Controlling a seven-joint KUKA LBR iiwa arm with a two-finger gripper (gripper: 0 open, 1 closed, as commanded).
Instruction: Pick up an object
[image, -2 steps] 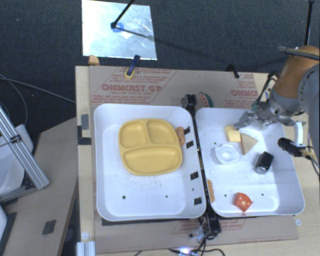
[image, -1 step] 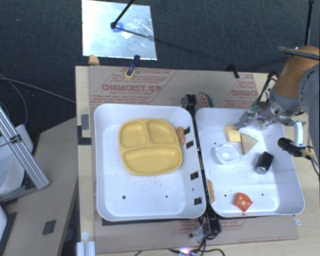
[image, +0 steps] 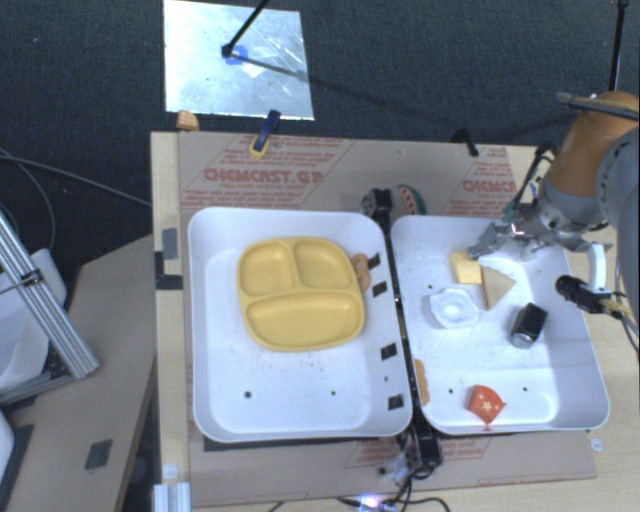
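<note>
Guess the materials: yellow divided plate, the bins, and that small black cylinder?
Yellow three-compartment plate: likely moulded plastic, matte, with soft rounded ridges. Two shallow white bins: probably thin formed plastic, smooth with a slight sheen at the rims. Small black cylinder: glossy highlights; metal or hard plastic, can't tell.

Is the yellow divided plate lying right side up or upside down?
Right side up: the yellow plate in the left bin shows its three hollow compartments facing up.

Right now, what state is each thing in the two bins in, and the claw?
Yellow divided plate: flat, upright, in the left bin.
Yellow block: lying in the right bin, under the claw.
White cup: upright.
Dark can: on its side.
Red piece: lying flat.
Claw: above the yellow block, holding nothing visible.
</note>
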